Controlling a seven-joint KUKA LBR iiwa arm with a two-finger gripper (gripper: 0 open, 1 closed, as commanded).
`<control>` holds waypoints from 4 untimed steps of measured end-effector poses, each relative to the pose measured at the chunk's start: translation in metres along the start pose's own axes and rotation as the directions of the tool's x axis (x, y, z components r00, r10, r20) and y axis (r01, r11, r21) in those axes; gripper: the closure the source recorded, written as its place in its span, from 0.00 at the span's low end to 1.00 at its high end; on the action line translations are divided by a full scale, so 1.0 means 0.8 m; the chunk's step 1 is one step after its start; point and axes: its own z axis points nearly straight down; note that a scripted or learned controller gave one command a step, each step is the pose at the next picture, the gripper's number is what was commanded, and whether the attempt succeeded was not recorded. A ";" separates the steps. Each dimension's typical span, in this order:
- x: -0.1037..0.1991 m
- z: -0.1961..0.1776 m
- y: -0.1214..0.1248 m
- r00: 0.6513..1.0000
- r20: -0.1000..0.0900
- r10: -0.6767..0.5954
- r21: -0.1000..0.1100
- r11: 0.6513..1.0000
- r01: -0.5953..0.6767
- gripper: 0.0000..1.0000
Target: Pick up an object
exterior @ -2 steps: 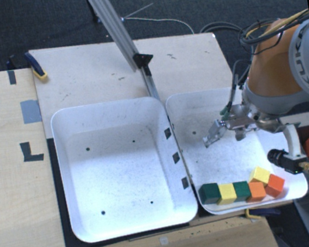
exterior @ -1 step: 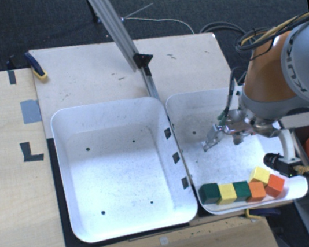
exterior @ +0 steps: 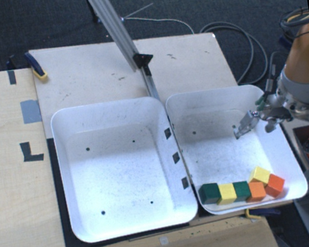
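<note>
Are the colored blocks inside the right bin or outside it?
Inside. The colored blocks lie in a row along the near wall of the right bin, within its rim.

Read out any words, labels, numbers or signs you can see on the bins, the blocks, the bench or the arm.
None: no legible text.
Right bin: small dark tags on its left wall, too small to tell if they bear print.
Wooden bench: grey and dark tape pieces, no letters on them.
Blocks: plain coloured faces, no marks.
Arm: no legible label.
</note>
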 end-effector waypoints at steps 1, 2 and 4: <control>0.050 0.091 0.054 1.000 -0.006 -0.010 0.009 1.000 0.010 0.00; 0.060 0.094 0.050 1.000 -0.005 -0.007 0.007 1.000 0.007 0.00; 0.091 0.061 0.041 1.000 -0.005 -0.005 0.010 1.000 0.005 0.00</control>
